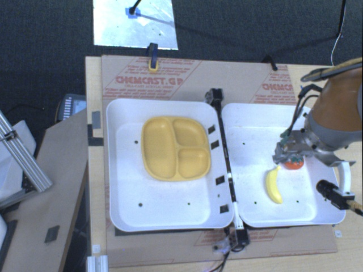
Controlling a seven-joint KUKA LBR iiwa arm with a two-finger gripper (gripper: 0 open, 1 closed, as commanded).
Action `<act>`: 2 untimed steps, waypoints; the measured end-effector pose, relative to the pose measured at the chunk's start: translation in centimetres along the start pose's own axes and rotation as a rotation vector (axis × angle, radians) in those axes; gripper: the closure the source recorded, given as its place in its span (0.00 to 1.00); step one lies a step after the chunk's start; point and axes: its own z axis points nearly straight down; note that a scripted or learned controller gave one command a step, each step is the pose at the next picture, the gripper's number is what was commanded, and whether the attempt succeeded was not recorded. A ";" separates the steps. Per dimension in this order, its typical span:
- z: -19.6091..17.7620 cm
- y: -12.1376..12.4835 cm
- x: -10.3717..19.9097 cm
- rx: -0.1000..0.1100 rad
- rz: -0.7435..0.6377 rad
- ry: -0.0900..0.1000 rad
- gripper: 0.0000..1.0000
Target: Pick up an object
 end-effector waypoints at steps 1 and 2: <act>-3.5 0.2 0.0 0.001 -0.005 0.000 1.00; -2.4 0.1 5.4 0.005 -0.010 0.004 1.00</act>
